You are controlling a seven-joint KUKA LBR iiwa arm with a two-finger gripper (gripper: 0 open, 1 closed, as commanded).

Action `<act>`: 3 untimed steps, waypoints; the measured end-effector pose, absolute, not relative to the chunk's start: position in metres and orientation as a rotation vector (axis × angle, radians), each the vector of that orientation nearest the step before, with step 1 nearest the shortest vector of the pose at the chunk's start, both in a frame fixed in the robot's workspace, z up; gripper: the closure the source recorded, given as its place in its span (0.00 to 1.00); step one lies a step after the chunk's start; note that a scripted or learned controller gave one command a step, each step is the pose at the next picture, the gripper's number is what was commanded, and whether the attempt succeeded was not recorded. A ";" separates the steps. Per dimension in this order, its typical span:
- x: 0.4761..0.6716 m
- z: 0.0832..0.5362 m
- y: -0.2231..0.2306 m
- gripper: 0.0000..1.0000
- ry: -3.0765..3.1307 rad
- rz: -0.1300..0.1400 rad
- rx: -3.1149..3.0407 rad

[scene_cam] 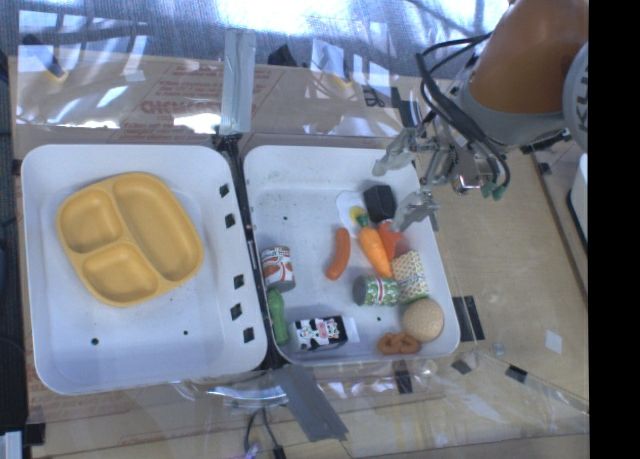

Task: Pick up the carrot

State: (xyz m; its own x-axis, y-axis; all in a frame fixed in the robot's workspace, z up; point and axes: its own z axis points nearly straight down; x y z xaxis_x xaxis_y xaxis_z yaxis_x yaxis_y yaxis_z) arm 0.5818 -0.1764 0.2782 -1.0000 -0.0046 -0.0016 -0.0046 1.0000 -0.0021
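The gripper hangs over the upper right corner of the right bin, its two fingers spread wide with nothing between them — one fingertip up near the bin's far rim, the other lower down by the right wall. The carrot lies below and slightly left of the gripper, near but not touching it, on the bin floor. Its long axis runs at a slant, the thicker end up toward the gripper and the point trailing away down and to the right. A black block sits between gripper and carrot, touching the carrot's upper end; a red piece presses against the carrot's right side, and a sausage lies apart on its left. The descent probably needs the fingers turned across that slanted axis — the crowding on the right leaves little room.
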 end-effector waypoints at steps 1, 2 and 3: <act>0.586 0.186 -0.203 0.00 3.151 0.003 0.051; 0.589 0.092 -0.208 0.00 3.139 -0.001 -0.081; 0.593 0.106 -0.207 1.00 3.131 -0.005 -0.094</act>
